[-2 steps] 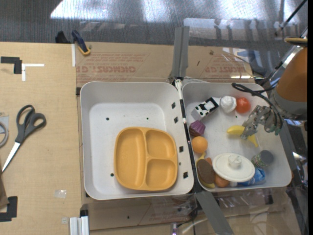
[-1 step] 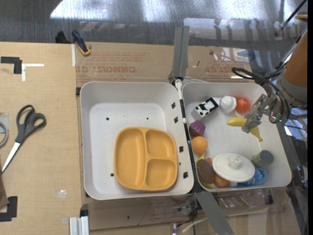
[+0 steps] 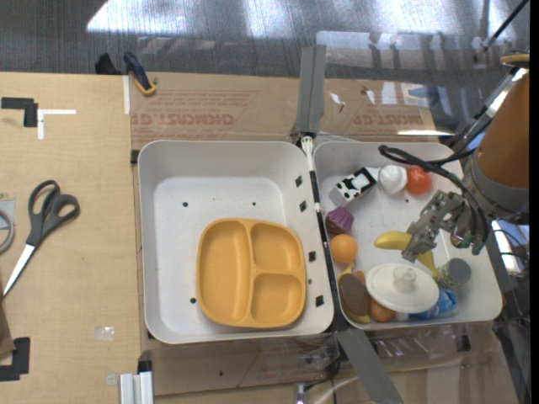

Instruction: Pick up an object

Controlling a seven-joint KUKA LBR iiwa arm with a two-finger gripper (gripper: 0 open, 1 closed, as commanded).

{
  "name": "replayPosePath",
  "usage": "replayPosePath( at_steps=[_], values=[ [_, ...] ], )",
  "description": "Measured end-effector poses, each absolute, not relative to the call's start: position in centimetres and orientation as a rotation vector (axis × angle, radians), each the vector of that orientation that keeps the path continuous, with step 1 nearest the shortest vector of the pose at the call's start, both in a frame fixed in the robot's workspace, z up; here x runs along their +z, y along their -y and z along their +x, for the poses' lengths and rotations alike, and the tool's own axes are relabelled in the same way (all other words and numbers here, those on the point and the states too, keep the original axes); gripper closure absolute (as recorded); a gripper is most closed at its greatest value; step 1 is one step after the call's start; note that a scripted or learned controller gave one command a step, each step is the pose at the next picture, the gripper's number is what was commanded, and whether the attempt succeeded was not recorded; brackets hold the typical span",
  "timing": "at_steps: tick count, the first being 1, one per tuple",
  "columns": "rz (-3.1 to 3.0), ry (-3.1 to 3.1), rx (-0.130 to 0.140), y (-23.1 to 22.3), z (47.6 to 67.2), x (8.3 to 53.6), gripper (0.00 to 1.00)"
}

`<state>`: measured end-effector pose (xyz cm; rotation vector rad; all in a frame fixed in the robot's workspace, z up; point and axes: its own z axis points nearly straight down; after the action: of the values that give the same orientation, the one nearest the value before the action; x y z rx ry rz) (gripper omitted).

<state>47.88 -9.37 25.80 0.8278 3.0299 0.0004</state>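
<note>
The gripper (image 3: 424,236) hangs low over the right bin (image 3: 484,310), at about the three o'clock side of the view, right above the banana (image 3: 396,241). Its metal fingers (image 3: 418,244) appear spread, and nothing sits between them, so I take it as released, not yet grasping. The banana lies near the middle of that bin, just above the white lid (image 3: 404,287) and to the three o'clock of the orange ball (image 3: 343,248). Its long axis runs roughly from nine o'clock toward four o'clock, with the left tip pointing at the ball and the other end curving down under the fingers and past the lid. To do this step well, the fingers should probably straddle the banana across its narrow width, not along its length, and come down clear of the lid's rim and knob. A grasp nearer the thick middle would likely slip less than one at the tapering end.
</note>
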Motion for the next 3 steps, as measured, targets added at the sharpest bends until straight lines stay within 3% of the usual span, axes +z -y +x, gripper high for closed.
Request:
replayPosePath(
  at_steps=[1,2,3],
  values=[
    [0.764,-3.047,0.0,5.3,49.3,23.0,1.0],
    [0.645,-3.075,-0.001,-1.0,49.5,22.6,1.0],
    [0.481,-3.102,-0.001,0.0,52.6,27.6,1.0]
  ],
)
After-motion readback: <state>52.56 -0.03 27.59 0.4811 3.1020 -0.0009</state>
